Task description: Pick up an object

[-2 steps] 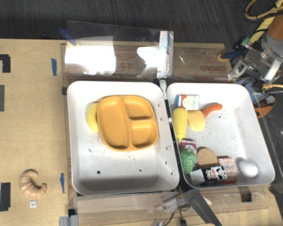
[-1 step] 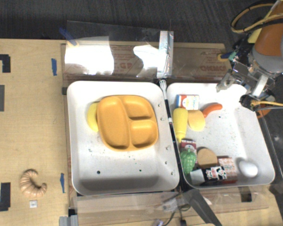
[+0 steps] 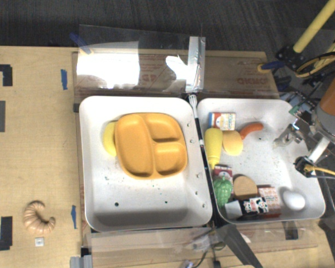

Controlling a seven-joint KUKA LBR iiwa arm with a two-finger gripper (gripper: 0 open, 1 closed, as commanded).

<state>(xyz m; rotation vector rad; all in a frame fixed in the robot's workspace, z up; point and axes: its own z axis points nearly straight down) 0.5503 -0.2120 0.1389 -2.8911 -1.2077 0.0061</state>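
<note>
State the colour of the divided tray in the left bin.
Orange-yellow, seen in the camera view: divided tray.

Two white bins are sitting side by side on the worktop (image 3: 28, 121). In the left bin (image 3: 95, 149), an orange divided tray (image 3: 151, 144) is lying partly over a yellow object (image 3: 108, 137). In the right bin (image 3: 268, 113), a yellow bottle (image 3: 213, 144), a small can (image 3: 223, 120), an orange carrot (image 3: 250, 129), a green item (image 3: 222, 191) and a dark bottle (image 3: 251, 206) are clustering along its left and lower sides. The tool (image 3: 296, 149) is hanging over the right bin's right part. A croissant (image 3: 38, 216) is lying on the worktop, well apart at lower left.

Right bin (image 3: 268, 106) middle open, toys crowding its left and near edges
</note>
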